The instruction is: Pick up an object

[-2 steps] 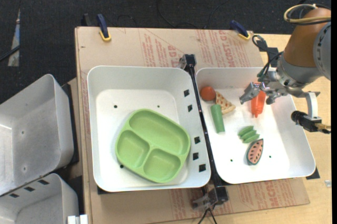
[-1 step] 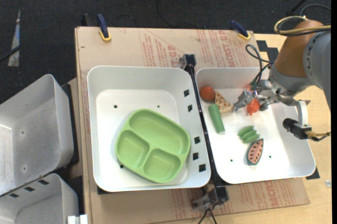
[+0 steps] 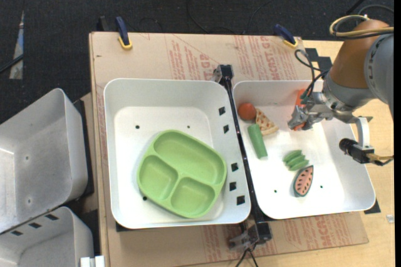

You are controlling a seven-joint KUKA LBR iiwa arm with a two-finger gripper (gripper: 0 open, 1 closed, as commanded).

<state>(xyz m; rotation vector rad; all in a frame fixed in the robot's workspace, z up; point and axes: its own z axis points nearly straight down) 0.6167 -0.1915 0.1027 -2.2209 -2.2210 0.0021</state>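
Grey metal tool, at the end of a grey arm with an orange band, hangs low over the right-hand shallow white plastic bin, near that bin's upper middle. A small orange-red shape shows at the tool, too blurred to identify, and whether the tool is wide, narrow or gripping anything cannot be told.

Closest to the tool, toward the bin's left wall, lies a tan wedge-shaped toy pizza slice, touching or nearly touching a round glossy red-orange toy tomato. Just below these sits a smooth green rod-shaped toy. Further toward the bin's lower edge rests a ridged green pod-like toy, and beside that a flat red watermelon slice with a green rind.

Beyond the bin's left wall stands the second white bin, holding a matte lime-green divided plastic tray. Both bins sit on a brown cardboard-covered desk.

Likely risks: the toys look small, smooth and low, so a closing tool could slip off or nudge one aside. The pizza slice and tomato crowd together, inviting a double or glancing grip.
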